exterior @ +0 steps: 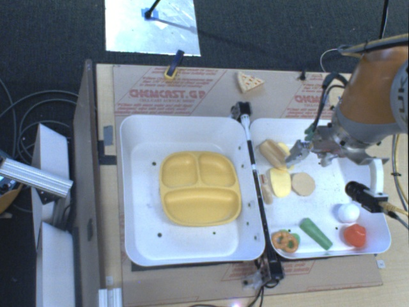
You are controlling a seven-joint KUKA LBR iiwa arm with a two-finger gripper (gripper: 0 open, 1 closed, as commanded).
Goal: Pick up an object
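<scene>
Camera view: you're looking at the arm (pixel 374 88) reaching in from the right over the right bin (pixel 327 196). The gripper (pixel 298 153) is hanging near that bin's far-left corner, tip just beside the bread (pixel 271 149). You can't tell from this angle whether it's touching the bread, and its grip state isn't readable either.

Pickable stuff is all sitting in the right bin:
- The bread is lying tilted close to the far-left corner.
- A yellow piece (pixel 280 182) is lying by the left edge, midway along it, touching a tan disc (pixel 303 184) on its right.
- A small tan bit (pixel 266 194) is sitting against the left edge, just beside the yellow piece.
- A pizza toy (pixel 285 240) is sitting in the near-left corner.
- A green piece (pixel 316 233) is lying tilted along the near edge, just right of the pizza toy.
- A white ball (pixel 348 212) and a tomato (pixel 355 235) are sitting near the near-right corner, ball behind tomato.

The left bin (pixel 137 171) is carrying a yellow tray (pixel 199 188) with three compartments, lying flat around its centre.

On the bench (pixel 192 91) beyond the bins, a cheese wedge (pixel 250 82) is lying behind the seam between them, and a clip (pixel 172 68) is lying at the far edge, left of the wedge.
</scene>
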